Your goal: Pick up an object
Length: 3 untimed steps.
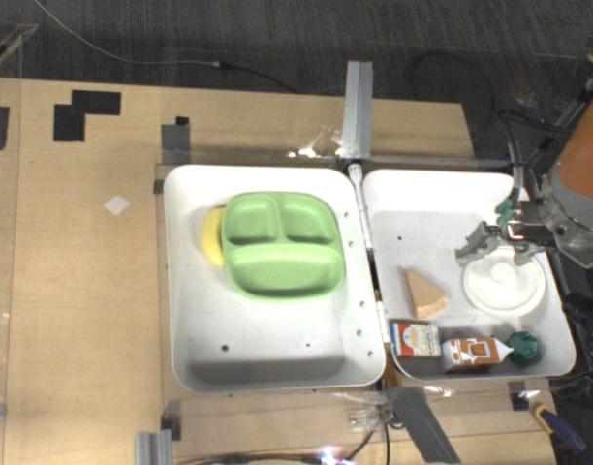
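Left bin (195,289): green tray (281,242), yellow thing (212,237) at its 9 o'clock. Right bin (413,197): wedge (424,294), cartons (456,349), white lid (504,284). Claw (490,243) over lid's 11 o'clock, spread, empty. Risk: flat lid slips from fingers.

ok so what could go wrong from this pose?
1. The gripper sits at the rim of the flat white lid; such a low disc may slip out.
2. The tan wedge lies close by and could get knocked.
3. The bin wall is near the arm.
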{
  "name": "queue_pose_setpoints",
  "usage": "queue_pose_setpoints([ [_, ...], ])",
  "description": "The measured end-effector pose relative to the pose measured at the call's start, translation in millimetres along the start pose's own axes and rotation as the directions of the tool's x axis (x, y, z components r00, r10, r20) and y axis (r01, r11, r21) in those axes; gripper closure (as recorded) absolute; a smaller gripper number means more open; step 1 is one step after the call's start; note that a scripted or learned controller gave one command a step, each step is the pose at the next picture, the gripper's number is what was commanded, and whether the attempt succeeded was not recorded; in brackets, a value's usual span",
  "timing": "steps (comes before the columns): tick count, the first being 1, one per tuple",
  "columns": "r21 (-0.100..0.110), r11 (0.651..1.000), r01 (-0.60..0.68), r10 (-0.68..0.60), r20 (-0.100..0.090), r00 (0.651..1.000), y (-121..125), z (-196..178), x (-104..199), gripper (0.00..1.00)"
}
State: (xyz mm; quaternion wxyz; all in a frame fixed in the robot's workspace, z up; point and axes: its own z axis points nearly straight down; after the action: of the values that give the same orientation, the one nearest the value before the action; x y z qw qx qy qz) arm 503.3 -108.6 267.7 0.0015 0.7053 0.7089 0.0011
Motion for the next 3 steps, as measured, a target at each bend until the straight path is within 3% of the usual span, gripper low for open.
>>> queue_pose_setpoints([
  [2,-0.009,0.991,0.137,-0.137,0.002,0.991,54,179,19,0.0],
  [3,-0.017,0.99,0.137,-0.137,0.005,0.991,56,166,18,1.0],
])
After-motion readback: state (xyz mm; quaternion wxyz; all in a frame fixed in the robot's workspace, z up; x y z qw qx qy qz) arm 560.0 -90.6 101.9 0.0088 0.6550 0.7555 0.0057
